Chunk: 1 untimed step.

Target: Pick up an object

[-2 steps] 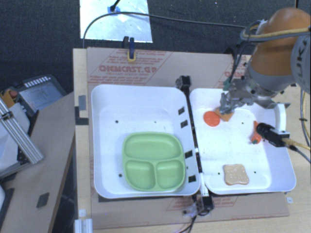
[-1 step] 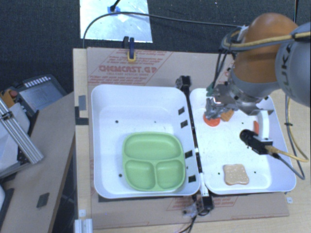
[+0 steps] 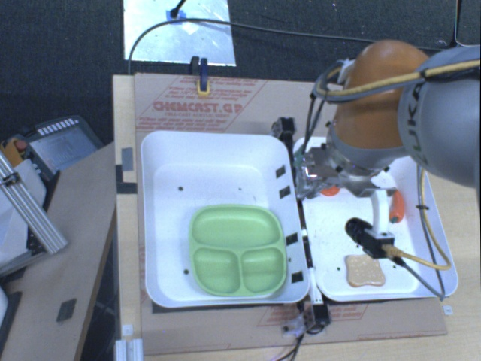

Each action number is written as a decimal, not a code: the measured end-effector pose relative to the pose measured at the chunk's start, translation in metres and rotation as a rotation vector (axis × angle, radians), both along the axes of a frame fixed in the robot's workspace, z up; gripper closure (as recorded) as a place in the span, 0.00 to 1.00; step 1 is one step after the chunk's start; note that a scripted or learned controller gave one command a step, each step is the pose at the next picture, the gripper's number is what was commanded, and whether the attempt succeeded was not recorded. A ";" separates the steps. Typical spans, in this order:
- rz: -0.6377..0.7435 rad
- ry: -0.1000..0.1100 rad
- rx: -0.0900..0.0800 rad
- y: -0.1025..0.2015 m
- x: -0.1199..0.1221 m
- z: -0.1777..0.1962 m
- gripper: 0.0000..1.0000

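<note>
**Robot claw low over right bin, toast slice lying apart**

The grey KUKA arm, with its orange band uppermost, reaches in from the right across the right-hand white bin. The claw hangs low over that bin's far left corner, close to the rims where the two bins meet. The bulk of the wrist covers it from above, so whether the claw is apart or together cannot be told.

A small orange-red thing shows just beside the claw, partly hidden, and what it is cannot be made out. A second orange-red piece lies nearer the bin's right wall. A tan slice of toast lies flat by the near edge of the same bin, well apart from the claw.

In the left bin, a pale green plate with three compartments sits toward the near right corner. Both bins rest side by side on a cardboard sheet printed in red, which lies on the table.
</note>
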<state>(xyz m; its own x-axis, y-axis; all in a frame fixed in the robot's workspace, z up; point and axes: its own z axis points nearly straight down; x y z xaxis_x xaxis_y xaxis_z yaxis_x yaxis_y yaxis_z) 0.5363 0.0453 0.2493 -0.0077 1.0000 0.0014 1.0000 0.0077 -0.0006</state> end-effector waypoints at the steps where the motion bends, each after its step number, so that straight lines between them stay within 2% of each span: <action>1: 0.002 0.001 0.001 0.053 -0.005 -0.013 1.00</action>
<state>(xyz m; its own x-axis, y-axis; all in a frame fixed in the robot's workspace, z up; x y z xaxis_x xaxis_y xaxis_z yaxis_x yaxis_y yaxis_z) 0.5312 0.0984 0.2362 -0.0097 1.0000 0.0023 1.0000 0.0097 -0.0014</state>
